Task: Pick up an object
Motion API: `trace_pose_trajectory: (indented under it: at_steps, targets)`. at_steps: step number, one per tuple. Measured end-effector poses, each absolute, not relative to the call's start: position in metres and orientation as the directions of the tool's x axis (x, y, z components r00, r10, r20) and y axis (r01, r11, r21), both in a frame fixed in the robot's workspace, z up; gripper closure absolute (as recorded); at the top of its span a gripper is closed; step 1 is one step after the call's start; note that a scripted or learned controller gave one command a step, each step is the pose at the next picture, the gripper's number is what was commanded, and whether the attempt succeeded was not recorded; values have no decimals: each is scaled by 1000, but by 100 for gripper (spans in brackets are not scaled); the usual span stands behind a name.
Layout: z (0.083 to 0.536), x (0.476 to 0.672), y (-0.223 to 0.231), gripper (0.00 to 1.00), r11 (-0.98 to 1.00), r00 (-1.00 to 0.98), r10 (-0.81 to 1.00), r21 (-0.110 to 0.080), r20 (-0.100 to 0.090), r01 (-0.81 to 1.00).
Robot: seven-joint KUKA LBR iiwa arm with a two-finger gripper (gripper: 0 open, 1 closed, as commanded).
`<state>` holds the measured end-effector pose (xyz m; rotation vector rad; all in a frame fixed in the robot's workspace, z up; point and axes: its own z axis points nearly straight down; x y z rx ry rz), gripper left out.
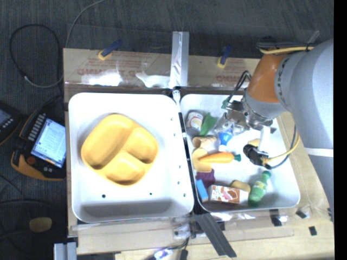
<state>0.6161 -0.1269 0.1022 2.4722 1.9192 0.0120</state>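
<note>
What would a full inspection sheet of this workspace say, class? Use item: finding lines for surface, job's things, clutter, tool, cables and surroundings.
Surface: bench with two white bins, left bin and right bin, side by side.
Job's things: right bin holds a carrot, green bottle, juice carton, can and other small items.
Clutter: large yellow object fills much of the left bin.
Tool: tool low over the right bin's far side; its grip cannot be judged.
Cables: yellow cable loops beside the arm; black cable on the floor.
Surroundings: handheld controller on dark carpet at left.
</note>
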Motion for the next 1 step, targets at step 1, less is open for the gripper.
trace_pose_trajectory:
  at_steps: [1]
  targets:
    - [214, 623, -71, 100, -266, 266, 964, -2, -3, 964]
